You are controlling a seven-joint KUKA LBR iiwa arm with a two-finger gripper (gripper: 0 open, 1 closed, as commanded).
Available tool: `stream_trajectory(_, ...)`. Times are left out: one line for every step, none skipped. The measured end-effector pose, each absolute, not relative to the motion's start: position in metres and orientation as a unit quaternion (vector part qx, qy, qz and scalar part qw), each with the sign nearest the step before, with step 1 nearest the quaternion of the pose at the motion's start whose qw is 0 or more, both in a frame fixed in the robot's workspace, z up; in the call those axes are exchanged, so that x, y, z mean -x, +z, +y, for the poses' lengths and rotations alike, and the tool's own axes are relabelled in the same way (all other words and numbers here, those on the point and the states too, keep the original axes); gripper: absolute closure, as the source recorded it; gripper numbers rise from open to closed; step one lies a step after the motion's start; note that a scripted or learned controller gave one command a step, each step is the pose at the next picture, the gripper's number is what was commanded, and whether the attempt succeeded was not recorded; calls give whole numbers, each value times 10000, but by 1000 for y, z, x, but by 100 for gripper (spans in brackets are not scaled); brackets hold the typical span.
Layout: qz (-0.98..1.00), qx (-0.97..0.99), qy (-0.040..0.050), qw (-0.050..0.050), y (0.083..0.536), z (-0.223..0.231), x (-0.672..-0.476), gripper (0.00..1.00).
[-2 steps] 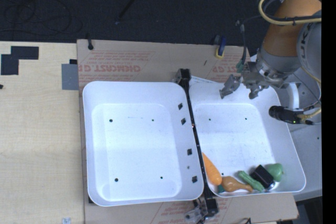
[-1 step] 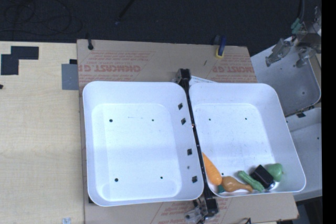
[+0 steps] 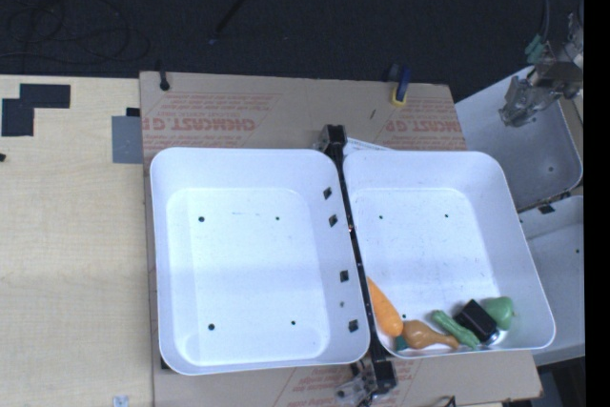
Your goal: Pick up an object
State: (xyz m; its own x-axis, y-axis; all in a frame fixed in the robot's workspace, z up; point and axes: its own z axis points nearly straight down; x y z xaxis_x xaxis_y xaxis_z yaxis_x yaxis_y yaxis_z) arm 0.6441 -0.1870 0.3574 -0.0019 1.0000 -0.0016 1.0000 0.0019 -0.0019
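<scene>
Toys lay bunched in the near corner of the right bin (image 3: pixel 515 205), a shallow white tray of smooth plastic with rounded corners: an orange carrot-shaped piece (image 3: pixel 383 305), a tan lumpy piece (image 3: pixel 425 334), a green elongated piece (image 3: pixel 455 327), a black block (image 3: pixel 477 319) and a rounded green lump (image 3: pixel 499 309). The left bin (image 3: pixel 172 205) sat beside it on brown printed cardboard (image 3: pixel 286 114). The claw (image 3: pixel 519 105) hung well apart, beyond the far right; its state could not be told.
</scene>
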Motion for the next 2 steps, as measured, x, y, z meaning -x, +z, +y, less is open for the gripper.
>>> stream_trajectory(-7085, 7057, -33, -77, 549, -197, -644, 100)
stream_trajectory(-7069, 7073, 11, 15, 538, -213, -624, 100)
